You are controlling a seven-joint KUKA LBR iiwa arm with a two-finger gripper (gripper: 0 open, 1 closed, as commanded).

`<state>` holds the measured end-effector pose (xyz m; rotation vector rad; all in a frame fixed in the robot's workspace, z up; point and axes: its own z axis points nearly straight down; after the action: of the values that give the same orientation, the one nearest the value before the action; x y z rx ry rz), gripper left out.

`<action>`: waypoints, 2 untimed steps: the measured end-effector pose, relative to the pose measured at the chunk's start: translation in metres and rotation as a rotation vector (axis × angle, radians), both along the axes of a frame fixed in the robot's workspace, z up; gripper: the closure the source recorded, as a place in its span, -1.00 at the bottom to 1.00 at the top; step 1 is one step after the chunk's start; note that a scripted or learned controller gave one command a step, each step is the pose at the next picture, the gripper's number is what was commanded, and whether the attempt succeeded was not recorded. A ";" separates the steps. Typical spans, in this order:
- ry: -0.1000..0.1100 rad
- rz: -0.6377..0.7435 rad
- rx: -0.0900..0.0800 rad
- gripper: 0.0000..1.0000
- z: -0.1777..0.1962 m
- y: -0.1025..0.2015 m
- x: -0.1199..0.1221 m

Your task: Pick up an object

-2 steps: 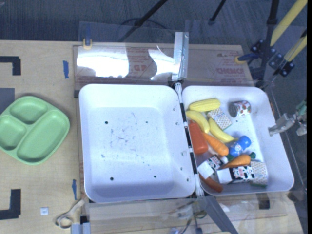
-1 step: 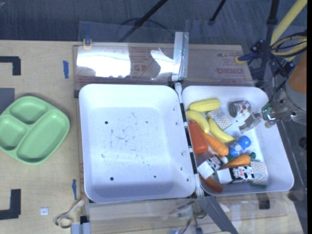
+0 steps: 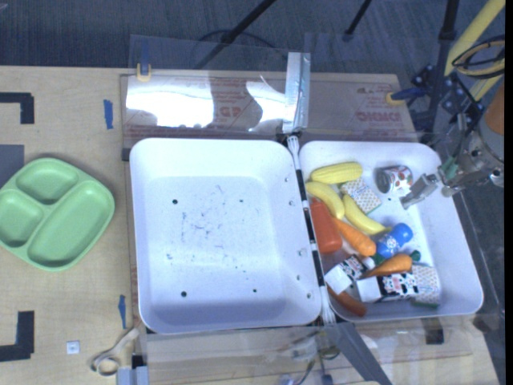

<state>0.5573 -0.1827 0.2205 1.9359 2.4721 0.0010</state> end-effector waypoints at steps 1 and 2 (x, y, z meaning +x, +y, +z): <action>0.001 0.244 0.001 -1.00 -0.132 0.073 -0.031; -0.002 0.241 0.002 1.00 -0.123 0.073 -0.030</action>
<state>0.5277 -0.1095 0.0978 1.6239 2.6868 0.0061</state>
